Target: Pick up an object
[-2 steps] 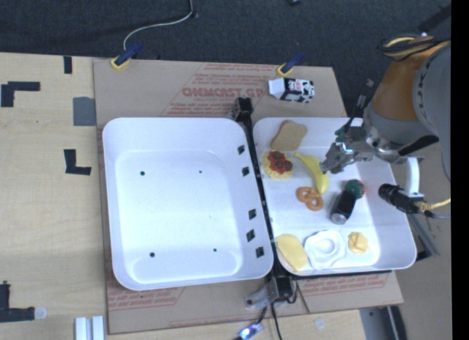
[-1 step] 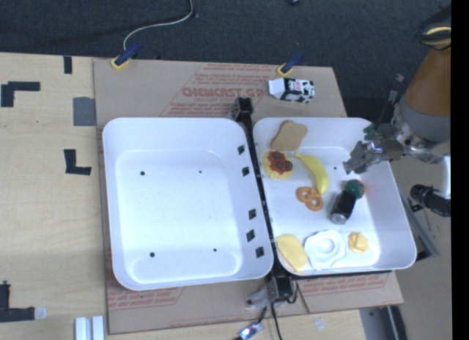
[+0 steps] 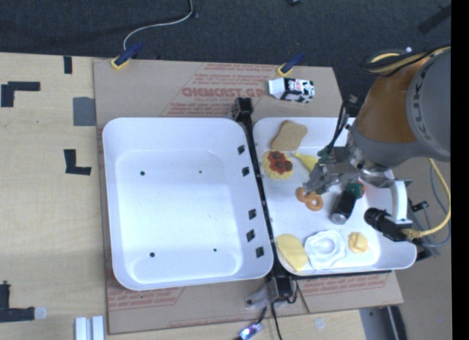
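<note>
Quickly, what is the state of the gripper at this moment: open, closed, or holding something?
Gripper: it cannot be told whether open or closed. It sits low over the right bin, just above the small ring-shaped toy; nothing is seen held.

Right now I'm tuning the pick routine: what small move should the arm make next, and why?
Probably ease straight down: the gripper hangs just above the small brown ring in the right bin, with nothing seen between its fingers.

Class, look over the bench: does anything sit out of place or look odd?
Yes. A small black-and-white object lies on the cardboard outside the right bin, while the other items sit inside that bin.
</note>
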Tool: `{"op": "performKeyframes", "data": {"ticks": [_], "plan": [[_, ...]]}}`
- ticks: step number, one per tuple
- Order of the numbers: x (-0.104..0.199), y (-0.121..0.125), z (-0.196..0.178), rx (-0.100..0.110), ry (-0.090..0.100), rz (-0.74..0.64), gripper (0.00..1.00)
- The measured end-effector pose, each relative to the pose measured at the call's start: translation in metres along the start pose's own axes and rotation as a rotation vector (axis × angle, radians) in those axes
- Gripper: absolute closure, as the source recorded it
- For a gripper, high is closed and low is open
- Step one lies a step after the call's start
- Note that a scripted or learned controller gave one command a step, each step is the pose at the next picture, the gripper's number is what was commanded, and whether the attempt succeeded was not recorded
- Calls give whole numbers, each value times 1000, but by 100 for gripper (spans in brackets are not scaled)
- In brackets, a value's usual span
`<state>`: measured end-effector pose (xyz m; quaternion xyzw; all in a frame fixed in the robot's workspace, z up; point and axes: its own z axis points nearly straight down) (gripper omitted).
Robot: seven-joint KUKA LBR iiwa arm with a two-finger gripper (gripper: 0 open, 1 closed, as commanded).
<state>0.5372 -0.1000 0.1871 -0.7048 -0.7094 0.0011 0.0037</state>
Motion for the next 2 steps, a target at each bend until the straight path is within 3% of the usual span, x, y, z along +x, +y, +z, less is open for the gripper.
{"op": "performKeyframes", "data": {"ticks": [1,2], "plan": [[8,-26,4,-3,-4,6,100],[87,-3,4,-5,-1,-4,100]]}}
